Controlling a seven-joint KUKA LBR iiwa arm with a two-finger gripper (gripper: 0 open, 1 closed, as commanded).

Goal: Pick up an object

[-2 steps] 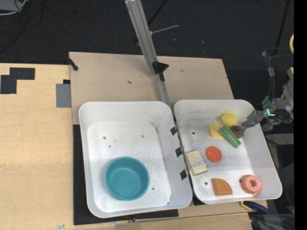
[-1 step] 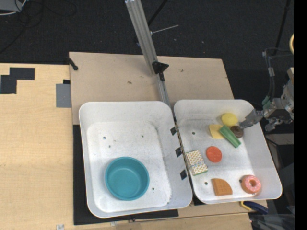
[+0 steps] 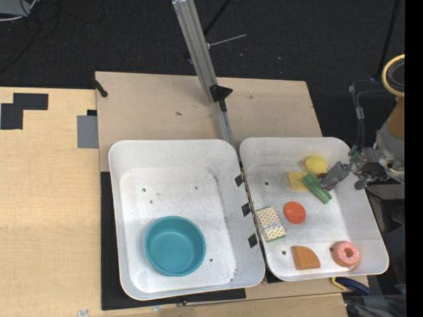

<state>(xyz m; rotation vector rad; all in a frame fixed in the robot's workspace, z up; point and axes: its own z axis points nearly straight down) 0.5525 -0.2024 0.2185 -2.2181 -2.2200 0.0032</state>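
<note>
The right bin (image 3: 291, 152) holds a yellow lemon (image 3: 316, 164), a flat yellow piece (image 3: 297, 181), a green stick (image 3: 318, 190), a red round fruit (image 3: 295, 212), a checkered block (image 3: 270, 223), an orange wedge (image 3: 305, 258) and a pink donut (image 3: 345, 253). My gripper (image 3: 335, 175) reaches in over the bin's right rim. It sits just right of the lemon and right above the green stick's upper end. Nothing is seen lifted.
The left bin (image 3: 132, 157) holds a teal bowl (image 3: 174, 245) at its front. A slanted metal rail (image 3: 198, 48) rises behind the bins, ending where the two bins meet. The arm's body (image 3: 391, 152) hangs over the right bench edge.
</note>
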